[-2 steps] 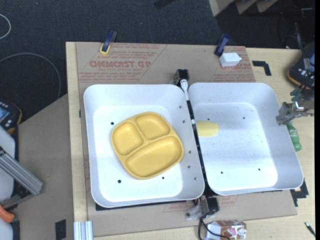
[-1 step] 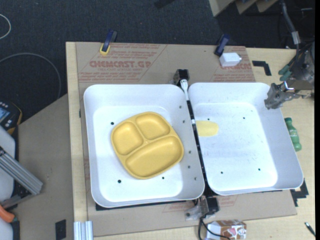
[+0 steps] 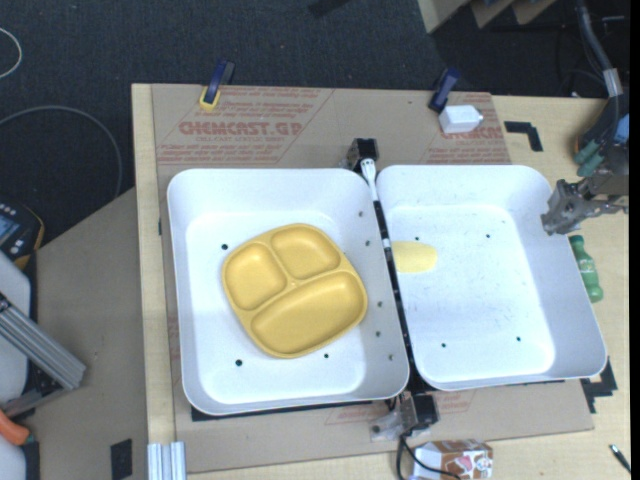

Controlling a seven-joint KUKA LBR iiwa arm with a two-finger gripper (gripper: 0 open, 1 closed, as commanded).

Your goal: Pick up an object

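The left bin held a yellow plate with three compartments, lying flat near its middle. A small pale-yellow object lay at the right bin's left edge. The hand hovered over that bin's right rim; its opening could not be judged.

Two white bins sit on a tan tabletop printed with red lettering. The left bin holds a yellow divided plate; a pale yellow piece lies in the right bin. A green object lies beside the right bin.
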